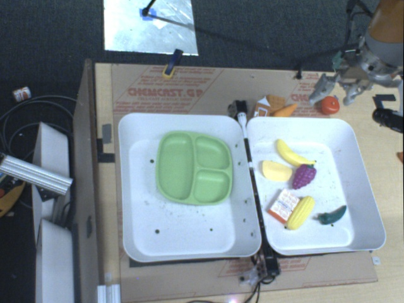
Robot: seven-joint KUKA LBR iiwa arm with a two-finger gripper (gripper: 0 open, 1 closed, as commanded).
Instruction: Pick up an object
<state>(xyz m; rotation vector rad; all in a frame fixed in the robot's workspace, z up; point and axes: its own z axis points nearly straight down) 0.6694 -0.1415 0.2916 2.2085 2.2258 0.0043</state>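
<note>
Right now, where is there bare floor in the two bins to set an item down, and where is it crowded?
Left bin: bare strip in front of the green plate, and along its left wall. Right bin: bare along the far wall and right side. Crowded mid-bin: banana, grapes, corn, small box sit close together.

Red print on the cardboard sheet [189, 87] under the bins reads roughly "CHEMCAST GP" (faint, partly hidden).

The arm [382, 24] runs off the top right corner, and the gripper [338, 87] below it is too blurry to read.
</note>
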